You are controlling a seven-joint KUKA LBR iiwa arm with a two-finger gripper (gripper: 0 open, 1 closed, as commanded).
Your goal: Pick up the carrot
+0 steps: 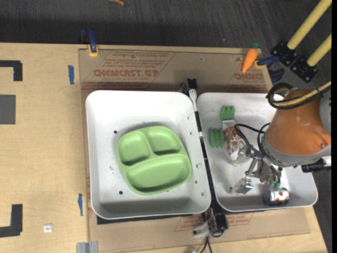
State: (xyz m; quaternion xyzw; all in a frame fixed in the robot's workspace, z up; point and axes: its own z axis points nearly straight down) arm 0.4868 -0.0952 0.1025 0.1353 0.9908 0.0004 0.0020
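- Camera view: the small orange carrot with a green top (251, 59) lies on the brown cardboard sheet (131, 67) just beyond the far edge of the right-hand shallow white bin (209, 107), outside it, near that bin's far middle, with a blue clip (266, 61) just beside it.
- The tool (251, 177) sits low inside the right-hand bin, toward its near side, under the grey arm's orange band (297, 128). Cables and metal parts clutter it, so I cannot tell whether it is wide or narrow. Nothing can be seen held in it.
- Also inside that bin are two green ridged plastic blocks (227, 112), a crumpled printed packet (231, 138) and a small tin can (276, 195) at the near corner.
- Just left of that bin stands the second white bin (100, 141), which holds a light green divided plate (154, 159).
- Judgement: the pick has not begun, as the tool is well apart from the carrot, with the bin's far wall between them.
- To do the step well:
  - Lift clear of the bin wall before crossing toward the far edge.
  - Come down with the tool set wide across the carrot's narrow width, at its thicker middle.
  - Keep off the blue clip.
  - Close only once the carrot lies fully between the two sides, since it is tapered and might squirt out on the slick cardboard.
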